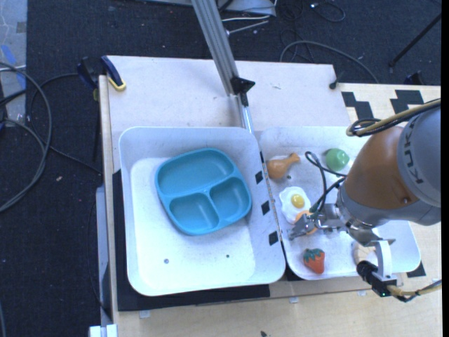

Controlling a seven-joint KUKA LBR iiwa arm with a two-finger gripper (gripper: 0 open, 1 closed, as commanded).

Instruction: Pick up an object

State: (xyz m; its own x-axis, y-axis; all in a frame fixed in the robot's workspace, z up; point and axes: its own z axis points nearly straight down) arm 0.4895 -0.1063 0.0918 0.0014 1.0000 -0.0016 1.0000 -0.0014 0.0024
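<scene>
A grey KUKA arm with an orange band (382, 170) reaches in from the right over the right-hand shallow white bin (410, 248) on the table, its jaws (303, 227) low near that bin's left wall. Whether the jaws stand wide or narrow cannot be told from here; cables and dark hardware hide the tips, and nothing is plainly seen between them.

The candidates lie close around. A white-and-yellow toy fried egg (293, 201) sits just beyond the jaws, toward the bin's far edge, near enough to look like the likeliest target. A small red plastic strawberry (314, 259) lies on the near side, close to the bin's front edge. A tan toy chicken drumstick (283, 165) rests farther back, its long axis running roughly along the far edge, with a green round toy (337, 159) beside it toward the far right.

In the left-hand white bin (140, 258) a blue three-compartment plastic tray (202, 190) lies well apart from the arm.
</scene>
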